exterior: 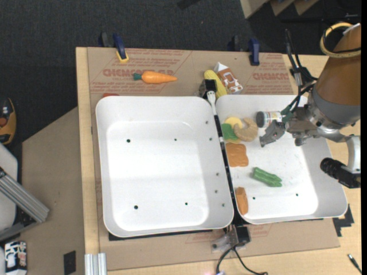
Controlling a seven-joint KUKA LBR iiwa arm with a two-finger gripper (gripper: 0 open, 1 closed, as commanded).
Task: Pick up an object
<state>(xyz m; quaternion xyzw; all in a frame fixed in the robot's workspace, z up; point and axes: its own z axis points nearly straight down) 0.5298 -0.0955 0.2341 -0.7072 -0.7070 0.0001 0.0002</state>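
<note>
No object is seen lifted yet — the pick appears to be at its approach stage, with the grasp itself left to be made. The gripper (274,134) is held low over the right bin (309,211), at about the two o'clock part of it, and its dark fingers are seen spread apart with nothing between them. The grey arm, with its orange band (344,67), is reached in from three o'clock and bent down at the wrist, the fingers pointing toward nine o'clock.

The candidates are gathered along the right bin's nine o'clock wall: a tan, bread-like piece (248,130) with a yellow piece (233,121) and a green piece (228,132) touching it — just beside the fingertips — then an orange block (237,154) below, a green pepper-like toy (267,177) nearer the middle, and a small orange piece (241,200) toward seven o'clock. A small cylindrical item (267,118) is seen just above the gripper; whether it belongs to the hand cannot be told.

The left bin (114,171) is unoccupied by toys. On the cardboard beyond, at twelve o'clock, a toy carrot (155,78) and a banana (213,80) beside a small carton (230,80) are left lying.
</note>
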